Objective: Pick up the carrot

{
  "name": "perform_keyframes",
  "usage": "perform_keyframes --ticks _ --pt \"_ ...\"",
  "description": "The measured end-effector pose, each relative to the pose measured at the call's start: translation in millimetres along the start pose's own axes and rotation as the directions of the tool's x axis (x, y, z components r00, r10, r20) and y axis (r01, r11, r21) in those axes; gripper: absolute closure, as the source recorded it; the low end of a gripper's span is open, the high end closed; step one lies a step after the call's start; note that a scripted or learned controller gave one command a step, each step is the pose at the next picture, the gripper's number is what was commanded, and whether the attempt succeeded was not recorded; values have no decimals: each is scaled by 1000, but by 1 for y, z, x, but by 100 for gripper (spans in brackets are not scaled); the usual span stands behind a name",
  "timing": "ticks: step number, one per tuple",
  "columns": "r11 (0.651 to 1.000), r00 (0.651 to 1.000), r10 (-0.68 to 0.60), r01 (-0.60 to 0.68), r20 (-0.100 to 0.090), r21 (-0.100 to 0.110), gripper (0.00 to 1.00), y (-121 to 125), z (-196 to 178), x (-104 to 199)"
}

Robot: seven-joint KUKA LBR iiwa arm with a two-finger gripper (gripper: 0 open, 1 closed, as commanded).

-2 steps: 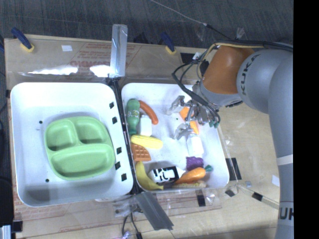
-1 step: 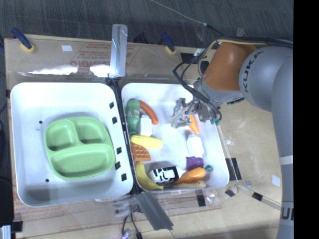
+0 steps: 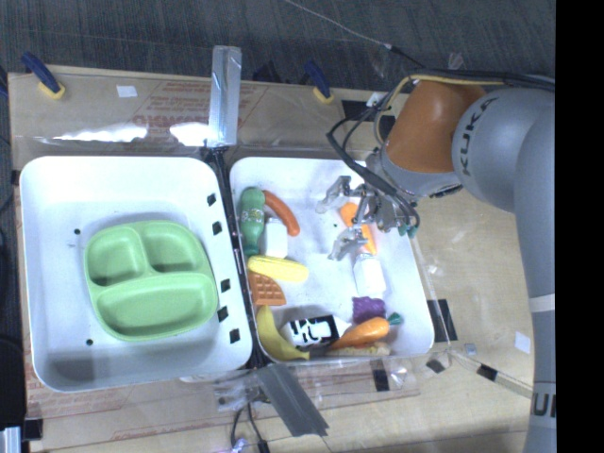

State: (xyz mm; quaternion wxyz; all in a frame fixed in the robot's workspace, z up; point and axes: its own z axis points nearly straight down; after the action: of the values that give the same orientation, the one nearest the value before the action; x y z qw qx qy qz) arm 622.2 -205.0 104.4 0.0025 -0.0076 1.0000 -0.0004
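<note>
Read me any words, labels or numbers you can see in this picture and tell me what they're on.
None can be read.
Faint reddish print on the bench board behind the bins: too blurred.
Black-and-white label on the small item beside the carrot: marks too small.

Green divided plate [image 3: 148, 282] in left bin [image 3: 38, 253]; banana [image 3: 274, 340], waffle [image 3: 267, 292], grapes [image 3: 369, 307] in right bin [image 3: 415, 281].
</note>
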Motion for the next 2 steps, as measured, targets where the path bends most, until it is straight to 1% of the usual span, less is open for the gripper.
perform_keyframes --ticks 1,2 --pt "1000 1000 -7 7 5 1 100 2 -11 -2" --pt "1000 1000 -7 7 5 1 0 2 -11 -2"
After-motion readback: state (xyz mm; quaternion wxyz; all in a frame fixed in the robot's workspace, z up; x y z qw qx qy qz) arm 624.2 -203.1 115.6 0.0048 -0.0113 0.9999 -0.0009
